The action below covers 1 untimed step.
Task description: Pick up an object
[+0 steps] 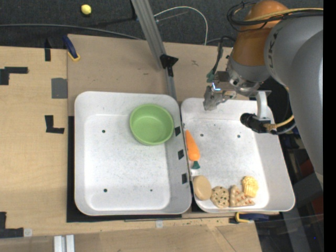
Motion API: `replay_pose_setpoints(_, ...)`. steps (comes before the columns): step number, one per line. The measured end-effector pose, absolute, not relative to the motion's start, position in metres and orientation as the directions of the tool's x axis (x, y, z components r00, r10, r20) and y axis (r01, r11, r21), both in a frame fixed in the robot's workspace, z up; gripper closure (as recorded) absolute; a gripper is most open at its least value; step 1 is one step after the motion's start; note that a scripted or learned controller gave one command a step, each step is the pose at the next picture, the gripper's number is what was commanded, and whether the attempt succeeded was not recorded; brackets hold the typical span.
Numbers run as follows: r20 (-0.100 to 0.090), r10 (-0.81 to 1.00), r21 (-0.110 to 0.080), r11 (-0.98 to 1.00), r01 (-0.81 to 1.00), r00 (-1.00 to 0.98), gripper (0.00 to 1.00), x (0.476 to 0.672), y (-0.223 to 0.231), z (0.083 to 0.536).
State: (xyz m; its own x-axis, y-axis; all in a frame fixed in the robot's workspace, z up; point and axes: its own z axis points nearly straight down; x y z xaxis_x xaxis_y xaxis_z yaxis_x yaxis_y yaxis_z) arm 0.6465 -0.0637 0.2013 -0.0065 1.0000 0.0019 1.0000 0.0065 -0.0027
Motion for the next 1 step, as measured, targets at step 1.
replay_pose_setpoints(1,0.002,1.000,0.000,0.008,1.000,-0.008,1.00,0.6487,-0.0045,0.2179)
